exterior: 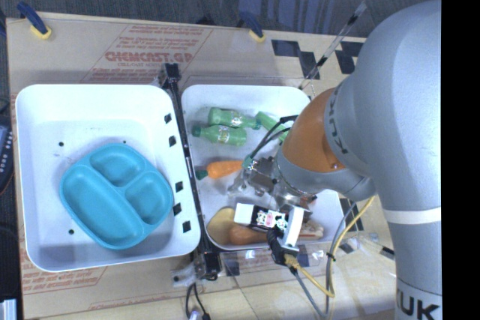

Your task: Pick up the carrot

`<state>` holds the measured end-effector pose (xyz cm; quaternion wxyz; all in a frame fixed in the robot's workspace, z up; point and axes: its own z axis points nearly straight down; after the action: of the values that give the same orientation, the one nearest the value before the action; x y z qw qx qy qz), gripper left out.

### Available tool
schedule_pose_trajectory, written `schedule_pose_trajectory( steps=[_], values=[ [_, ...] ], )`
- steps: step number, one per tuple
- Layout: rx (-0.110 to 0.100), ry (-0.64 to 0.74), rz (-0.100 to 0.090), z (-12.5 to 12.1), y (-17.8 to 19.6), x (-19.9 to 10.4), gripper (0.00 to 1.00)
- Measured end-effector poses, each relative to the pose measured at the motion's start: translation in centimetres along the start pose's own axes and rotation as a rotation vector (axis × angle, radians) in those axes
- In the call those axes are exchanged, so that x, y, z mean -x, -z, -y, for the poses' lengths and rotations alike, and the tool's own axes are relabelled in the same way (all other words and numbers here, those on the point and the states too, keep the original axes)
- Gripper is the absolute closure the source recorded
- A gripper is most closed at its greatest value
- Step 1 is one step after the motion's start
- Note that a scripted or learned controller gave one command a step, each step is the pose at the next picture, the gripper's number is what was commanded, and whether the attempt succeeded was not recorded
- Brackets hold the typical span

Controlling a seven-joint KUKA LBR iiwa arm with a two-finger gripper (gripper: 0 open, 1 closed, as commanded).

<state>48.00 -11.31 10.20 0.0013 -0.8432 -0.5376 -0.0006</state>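
Here I see the carrot (pixel 223 169) lying in the right bin (pixel 225 95), just left of the gripper (pixel 259 183). It sits beside the gripper, not in it.

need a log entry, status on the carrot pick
Gripper low in right bin, beside carrot. Carrot lying on bin floor, not lifted. Green bottles close behind.

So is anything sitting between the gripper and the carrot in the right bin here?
Nothing visible. The carrot lies on bare bin floor just left of the gripper; the green bottles lie beyond it, off that line.
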Motion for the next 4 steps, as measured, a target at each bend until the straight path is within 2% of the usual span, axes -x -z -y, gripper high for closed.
schedule_pose_trajectory(
  steps=[1, 2, 3, 4],
  values=[
    [-0.009, -0.184, 0.003, -5.6, -1.1, -2.9, 0.0],
    [-0.007, -0.458, 0.0, -6.0, 9.0, -6.9, 0.0],
    [-0.017, -0.717, 0.007, -4.6, 8.8, -6.1, 0.0],
    [-0.012, -0.713, 0.007, 1.3, 8.8, -9.6, 0.0]
  ],
)
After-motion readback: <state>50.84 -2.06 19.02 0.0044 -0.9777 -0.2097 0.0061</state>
